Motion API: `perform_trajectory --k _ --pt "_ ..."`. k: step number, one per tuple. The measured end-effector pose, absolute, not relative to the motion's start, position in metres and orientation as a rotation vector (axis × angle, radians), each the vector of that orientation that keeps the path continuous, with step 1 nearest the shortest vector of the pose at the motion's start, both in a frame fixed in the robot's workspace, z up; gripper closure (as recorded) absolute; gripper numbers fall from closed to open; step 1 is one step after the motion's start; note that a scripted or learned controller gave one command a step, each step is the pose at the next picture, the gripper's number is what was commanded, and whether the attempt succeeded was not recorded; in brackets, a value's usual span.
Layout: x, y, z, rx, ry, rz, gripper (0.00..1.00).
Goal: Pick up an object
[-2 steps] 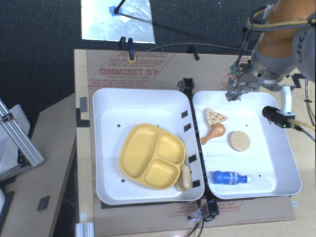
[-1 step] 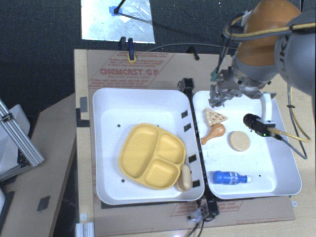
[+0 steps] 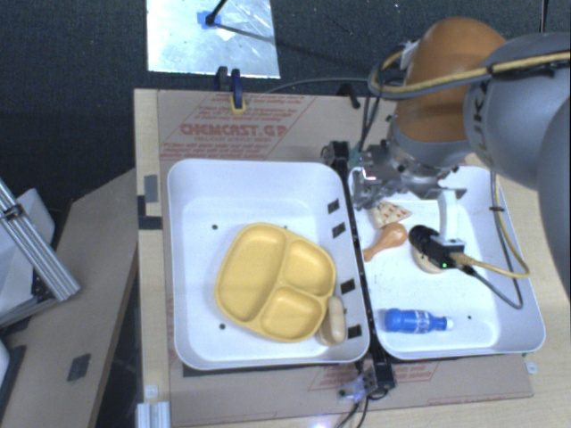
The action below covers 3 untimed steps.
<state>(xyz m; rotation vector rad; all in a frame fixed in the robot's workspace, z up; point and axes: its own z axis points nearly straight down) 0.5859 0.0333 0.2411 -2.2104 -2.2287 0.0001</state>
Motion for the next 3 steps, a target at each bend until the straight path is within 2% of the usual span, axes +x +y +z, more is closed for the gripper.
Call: perform_trajectory --k 1,2,3 --pt "0.579 0.095 0.231 -2.208 -2.231 -0.002 1.0" --pt "0.567 0.109 0.227 -2.213 -2.228 0.001 1.0" --pt "0.568 0.109 0.228 -2.216 -2.226 0.0 0.0"
